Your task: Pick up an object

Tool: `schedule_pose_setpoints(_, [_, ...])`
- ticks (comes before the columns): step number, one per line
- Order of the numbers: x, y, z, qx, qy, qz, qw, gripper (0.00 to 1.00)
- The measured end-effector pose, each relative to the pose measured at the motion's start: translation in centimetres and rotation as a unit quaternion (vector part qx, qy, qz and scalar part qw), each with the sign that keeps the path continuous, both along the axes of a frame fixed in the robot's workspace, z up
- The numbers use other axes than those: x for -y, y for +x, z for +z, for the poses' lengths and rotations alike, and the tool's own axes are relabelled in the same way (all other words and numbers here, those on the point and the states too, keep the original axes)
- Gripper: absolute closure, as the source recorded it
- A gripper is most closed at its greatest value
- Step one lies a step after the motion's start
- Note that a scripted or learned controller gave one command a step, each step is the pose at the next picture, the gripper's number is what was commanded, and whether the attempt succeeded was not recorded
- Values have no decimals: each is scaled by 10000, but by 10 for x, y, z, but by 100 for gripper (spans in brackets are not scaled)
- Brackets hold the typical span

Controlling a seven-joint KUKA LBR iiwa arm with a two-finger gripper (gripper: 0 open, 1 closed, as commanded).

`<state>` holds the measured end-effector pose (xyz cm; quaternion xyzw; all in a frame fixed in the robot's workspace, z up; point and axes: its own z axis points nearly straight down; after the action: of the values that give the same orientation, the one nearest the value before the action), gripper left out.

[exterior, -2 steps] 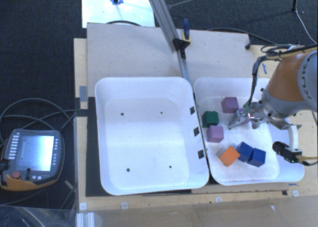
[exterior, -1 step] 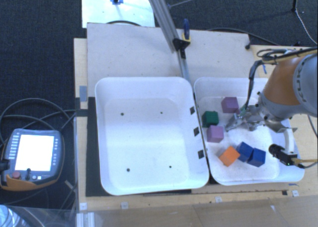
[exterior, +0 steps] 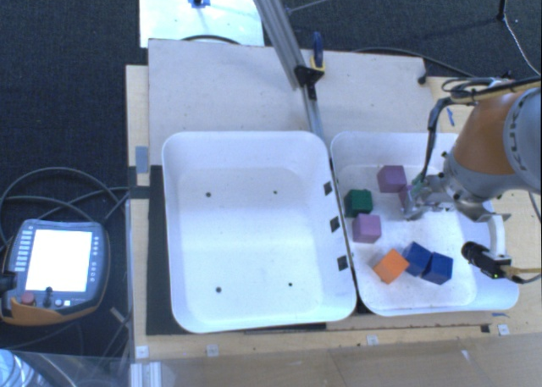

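The jaws [exterior: 412,206] hang low in the right bin [exterior: 508,296]; whether they are spread or pressed together cannot be told. Just up-left of them sits a purple cube [exterior: 391,178]. Further left lie a green cube [exterior: 359,201] and a second purple cube [exterior: 367,228]. Below them rest an orange cube [exterior: 390,266] and two blue cubes [exterior: 428,262].

The bench [exterior: 135,106] is pale wood and takes the middle of the frame. On it lie a beige board [exterior: 229,85] at upper centre and two white bins, left bin [exterior: 178,292] and right bin [exterior: 500,296], touching side by side.
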<state>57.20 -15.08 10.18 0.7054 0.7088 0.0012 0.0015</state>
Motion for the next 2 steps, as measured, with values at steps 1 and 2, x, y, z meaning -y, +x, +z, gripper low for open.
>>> schedule_pose_setpoints(1, [-1, 4, 44, 10, -6, 1, 10000, 100])
schedule_pose_setpoints(2, [5, 7, 89, 15, -9, -1, 10000, 100])
